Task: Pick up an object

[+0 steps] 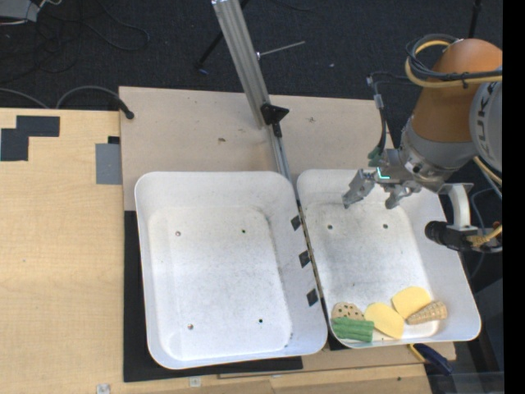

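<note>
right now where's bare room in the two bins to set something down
The left bin has a bare floor from wall to wall. In the right bin, the stretch between the gripper at the far end and the items at the near end is bare. The near edge is crowded: cookie, green piece, two yellow pieces, cone.

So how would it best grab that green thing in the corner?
Probably from straight above, pinching across the narrow width of the green piece. It lies flat and long, with a biscuit and a yellow piece touching it, so its lower-left end looks freest.
</note>
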Motion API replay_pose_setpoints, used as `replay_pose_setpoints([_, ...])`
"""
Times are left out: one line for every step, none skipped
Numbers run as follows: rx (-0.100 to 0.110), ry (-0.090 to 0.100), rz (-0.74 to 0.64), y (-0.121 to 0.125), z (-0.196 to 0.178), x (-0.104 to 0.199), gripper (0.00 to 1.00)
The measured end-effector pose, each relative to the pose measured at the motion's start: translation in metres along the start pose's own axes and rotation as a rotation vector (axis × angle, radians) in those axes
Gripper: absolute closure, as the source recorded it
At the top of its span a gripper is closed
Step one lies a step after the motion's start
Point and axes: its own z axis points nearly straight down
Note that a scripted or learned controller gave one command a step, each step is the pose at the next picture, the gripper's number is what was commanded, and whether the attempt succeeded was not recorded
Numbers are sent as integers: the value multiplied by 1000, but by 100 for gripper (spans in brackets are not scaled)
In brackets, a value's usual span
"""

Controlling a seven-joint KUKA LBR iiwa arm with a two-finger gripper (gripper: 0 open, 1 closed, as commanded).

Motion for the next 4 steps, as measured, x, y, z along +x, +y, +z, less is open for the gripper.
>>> replay_pose_setpoints([-5,0,1,1,-2,-1,0])
replay_pose_setpoints([-3,-1,2,3,40,-4,0])
replay_pose_setpoints([2,0,3,1,102,-10,0])
replay_pose_setpoints([-5,-1,3,1,133,-8,0])
